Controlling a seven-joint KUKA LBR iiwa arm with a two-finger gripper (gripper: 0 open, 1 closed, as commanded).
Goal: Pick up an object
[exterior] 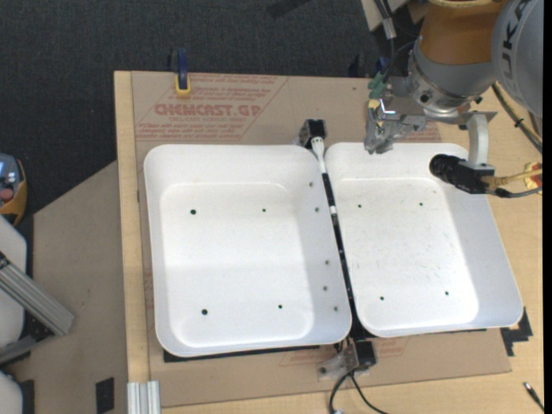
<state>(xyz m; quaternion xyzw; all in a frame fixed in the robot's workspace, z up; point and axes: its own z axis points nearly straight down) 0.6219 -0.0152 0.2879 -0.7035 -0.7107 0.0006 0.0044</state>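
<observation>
My gripper (377,145) hangs pointing down at the far rim of the right-hand shallow white plastic bin (502,274), close to that bin's far left corner. Whether it is spread or pressed together I cannot tell. Where the object to pick up lies, and how it looks, I cannot tell either.

Nearest the camera, a small black connector block with a black cable (360,354) sits at the near edge of the flat brown board with red lettering (216,106) that carries both bins, just where they meet. To the near left, off the board, a grey ribbed metal bar (34,298) lies at a slant.

The left-hand shallow white plastic bin (155,231) and the right one sit side by side, touching along a thin black strip (335,231) that runs between them from near to far. Each bin floor bears four small dark dots. The right floor also carries faint dark scuff marks.

At the far end of the strip a small black clip (311,132) stands just to the left of my gripper, apart from it. Farther still, a blue-handled clamp with a yellow jaw (181,70) grips the far edge of the board. Above my gripper rises my grey arm with its orange band (461,24), and dark grey carpet (86,24) lies beyond the board.
</observation>
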